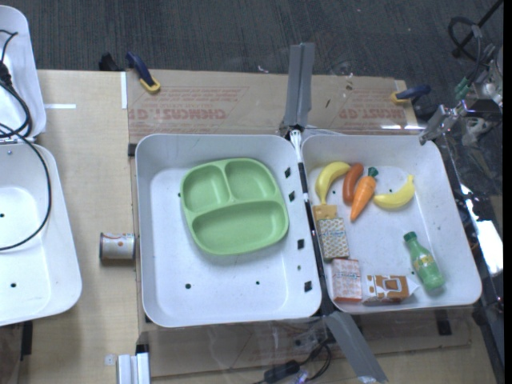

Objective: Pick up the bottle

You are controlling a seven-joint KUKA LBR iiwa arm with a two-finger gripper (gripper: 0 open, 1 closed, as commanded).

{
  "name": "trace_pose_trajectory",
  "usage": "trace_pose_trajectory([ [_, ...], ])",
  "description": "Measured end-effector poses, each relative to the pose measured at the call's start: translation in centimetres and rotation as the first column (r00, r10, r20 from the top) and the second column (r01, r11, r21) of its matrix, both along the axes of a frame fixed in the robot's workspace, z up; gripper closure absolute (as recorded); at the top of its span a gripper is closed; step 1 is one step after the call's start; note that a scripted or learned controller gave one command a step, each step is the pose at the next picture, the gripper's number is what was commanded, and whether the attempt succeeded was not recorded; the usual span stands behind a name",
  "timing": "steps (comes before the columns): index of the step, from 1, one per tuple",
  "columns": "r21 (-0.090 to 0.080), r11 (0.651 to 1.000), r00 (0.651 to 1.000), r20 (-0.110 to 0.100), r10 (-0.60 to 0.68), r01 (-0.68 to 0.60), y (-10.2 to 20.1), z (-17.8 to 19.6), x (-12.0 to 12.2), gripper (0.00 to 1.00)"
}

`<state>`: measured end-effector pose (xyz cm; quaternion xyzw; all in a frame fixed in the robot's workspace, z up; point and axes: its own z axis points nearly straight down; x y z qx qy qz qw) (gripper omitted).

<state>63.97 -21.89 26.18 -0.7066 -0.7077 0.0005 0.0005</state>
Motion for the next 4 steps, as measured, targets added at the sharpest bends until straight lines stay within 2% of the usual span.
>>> trace_pose_trajectory([
  [1, 0.010, 1.000, 1.000, 0.002, -0.024, 0.024, 0.6, -16.1, -6.8, 0.00],
  [2, 0.012, 0.996, 0.996, -0.007, -0.091, 0.091, 1.0, -17.2, -14.9, 0.00],
  [3, 0.000, 0.987, 0.987, 0.000, -0.162, 0.162, 5.1, -17.1, -12.0, 0.00],
  [4, 0.000, 0.986, 0.986, -0.002, -0.165, 0.165, 5.0, -16.4, -12.0, 1.00],
])
